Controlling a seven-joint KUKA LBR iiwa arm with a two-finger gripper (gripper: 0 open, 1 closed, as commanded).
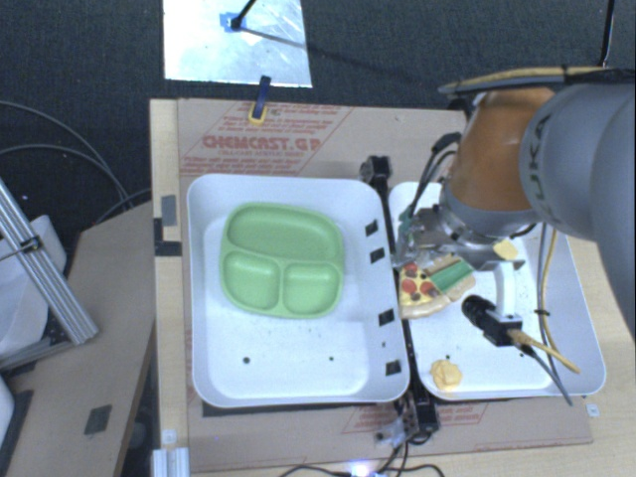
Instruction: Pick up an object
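A: Gripper [429, 249] low in right bin [571, 366], over pizza slice [429, 288]. Grip impossible to judge.
B: Green divided plate [283, 259] in left bin [298, 371]; yellow piece [446, 373] near front.

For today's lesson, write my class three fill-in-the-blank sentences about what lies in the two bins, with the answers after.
1. The divided plate in the left bin is ____ in colour.
2. The plate has ____ compartments.
3. The toy pizza slice lies in the ____ bin, near the divider between the bins.

Answers: green; three; right
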